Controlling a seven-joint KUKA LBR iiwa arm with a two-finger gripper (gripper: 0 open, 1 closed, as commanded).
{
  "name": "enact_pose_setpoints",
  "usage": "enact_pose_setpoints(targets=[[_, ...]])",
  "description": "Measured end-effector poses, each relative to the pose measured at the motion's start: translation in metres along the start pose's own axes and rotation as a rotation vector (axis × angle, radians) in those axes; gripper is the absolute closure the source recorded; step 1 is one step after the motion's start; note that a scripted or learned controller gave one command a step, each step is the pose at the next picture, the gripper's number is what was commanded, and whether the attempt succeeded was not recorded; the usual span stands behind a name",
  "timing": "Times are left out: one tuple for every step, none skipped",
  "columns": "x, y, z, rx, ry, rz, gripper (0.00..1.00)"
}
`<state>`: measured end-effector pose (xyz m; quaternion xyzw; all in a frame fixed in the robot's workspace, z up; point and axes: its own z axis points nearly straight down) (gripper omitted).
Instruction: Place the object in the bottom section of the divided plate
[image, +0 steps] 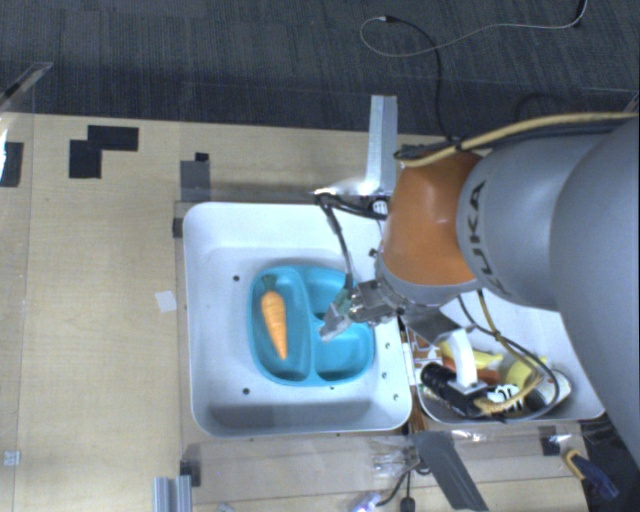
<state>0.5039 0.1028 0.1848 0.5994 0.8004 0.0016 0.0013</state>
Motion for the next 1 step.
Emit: enact_pose_setpoints(targets=[[-0.0009,0.0101,-0.0001,0.000,0.000,0.040,0.00]])
